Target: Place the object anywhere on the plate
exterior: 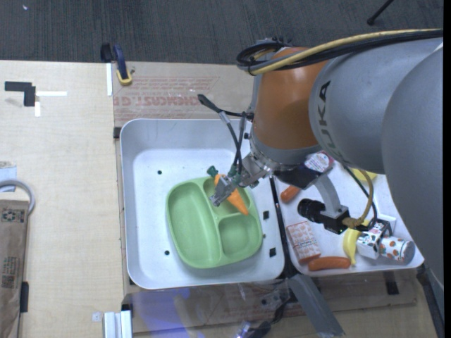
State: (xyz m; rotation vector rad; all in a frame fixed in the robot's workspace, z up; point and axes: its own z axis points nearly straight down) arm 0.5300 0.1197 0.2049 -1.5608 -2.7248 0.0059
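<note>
Grey arm [380, 97] — orange band [285, 104], yellow-black cables [338, 46], black lettering.

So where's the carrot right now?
In the camera view, the carrot is in the left bin, at the upper right edge of the green plate, right by the end effector.

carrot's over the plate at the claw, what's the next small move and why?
Probably open the claw and let go. The carrot sits at the claw tips, right over the green plate, near the ridge between its upper compartments in the left bin. It looks low enough to land on the plate, though its height above it is hard to judge from this view.
</note>
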